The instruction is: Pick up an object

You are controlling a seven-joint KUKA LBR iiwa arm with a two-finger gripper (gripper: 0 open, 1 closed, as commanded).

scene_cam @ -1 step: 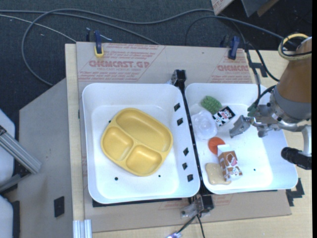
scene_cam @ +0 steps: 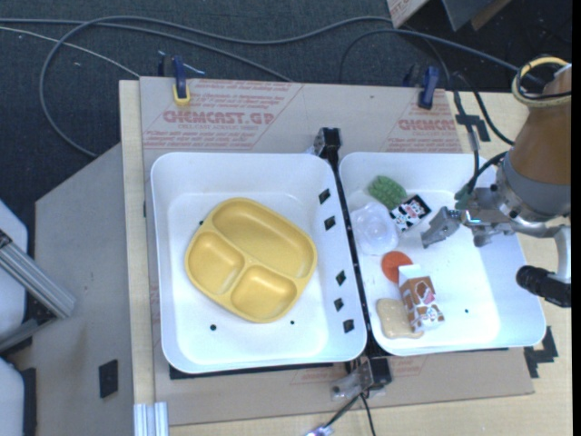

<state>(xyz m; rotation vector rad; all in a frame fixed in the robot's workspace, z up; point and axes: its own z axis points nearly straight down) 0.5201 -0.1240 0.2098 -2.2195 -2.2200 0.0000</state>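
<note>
- Right white bin [scene_cam: 508,321], near edge: beige flat biscuit-shaped piece [scene_cam: 390,318], with a brown-and-white printed carton [scene_cam: 421,302] touching its right side.
- Just beyond the carton: small round orange-red disc [scene_cam: 396,265].
- Left white bin [scene_cam: 172,243], centre: yellow plastic three-compartment tray [scene_cam: 251,258].
- Right bin, mid-depth by the divider: clear plastic cup [scene_cam: 373,227].
- Gripper [scene_cam: 441,228] over the right bin's far right; whether the fingers are open or closed cannot be told.
- Far part: black-and-white spotted toy [scene_cam: 411,213], green knobbly object [scene_cam: 388,190].
</note>
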